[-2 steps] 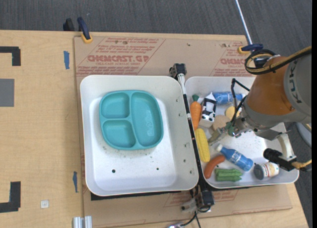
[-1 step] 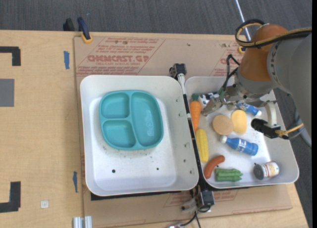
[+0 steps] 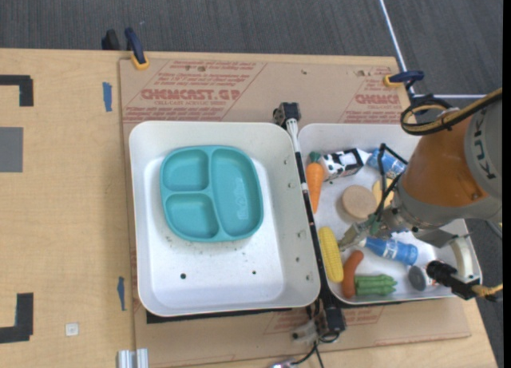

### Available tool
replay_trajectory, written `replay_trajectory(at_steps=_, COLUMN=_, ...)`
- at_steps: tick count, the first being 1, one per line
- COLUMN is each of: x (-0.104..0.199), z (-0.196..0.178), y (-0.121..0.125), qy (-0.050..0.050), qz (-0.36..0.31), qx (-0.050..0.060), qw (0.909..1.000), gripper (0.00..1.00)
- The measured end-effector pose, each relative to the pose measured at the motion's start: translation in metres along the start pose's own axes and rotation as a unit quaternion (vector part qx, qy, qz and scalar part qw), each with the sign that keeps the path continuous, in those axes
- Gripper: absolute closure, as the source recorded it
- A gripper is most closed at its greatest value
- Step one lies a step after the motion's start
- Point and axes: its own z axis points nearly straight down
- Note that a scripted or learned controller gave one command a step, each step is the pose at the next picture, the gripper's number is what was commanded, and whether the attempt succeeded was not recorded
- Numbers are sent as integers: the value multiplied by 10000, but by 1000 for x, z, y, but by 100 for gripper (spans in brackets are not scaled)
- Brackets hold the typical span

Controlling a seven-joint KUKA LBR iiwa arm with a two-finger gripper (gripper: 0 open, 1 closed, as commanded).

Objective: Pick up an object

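The right bin (image 3: 339,298) holds several small toys. Among them are an orange carrot (image 3: 314,183), a black-and-white cow figure (image 3: 345,162), a round wooden disc (image 3: 358,201), a yellow corn cob (image 3: 328,251), a red-orange pepper (image 3: 351,266), a green vegetable (image 3: 375,284) and a blue bottle (image 3: 394,248). My gripper (image 3: 357,235) is low inside this bin, between the wooden disc and the corn cob, just left of the blue bottle. The arm's orange band (image 3: 437,171) hangs over the bin's right half and hides what lies beneath it.
The left bin (image 3: 152,223) carries a teal divided plate (image 3: 212,192). A blue item (image 3: 390,160) lies at the right bin's far side and a grey round piece (image 3: 417,278) near its front right. The two bins' rims meet at a ridge (image 3: 303,199).
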Motion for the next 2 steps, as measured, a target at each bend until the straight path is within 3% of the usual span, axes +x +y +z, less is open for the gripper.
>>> replay_trajectory(at_steps=1, x=-1, z=-11, y=2, qy=-32, qz=4, qx=-44, qw=10000, gripper=100)
replay_trajectory(at_steps=2, x=-1, z=-11, y=2, qy=-31, qz=4, qx=-42, qw=10000, gripper=0)
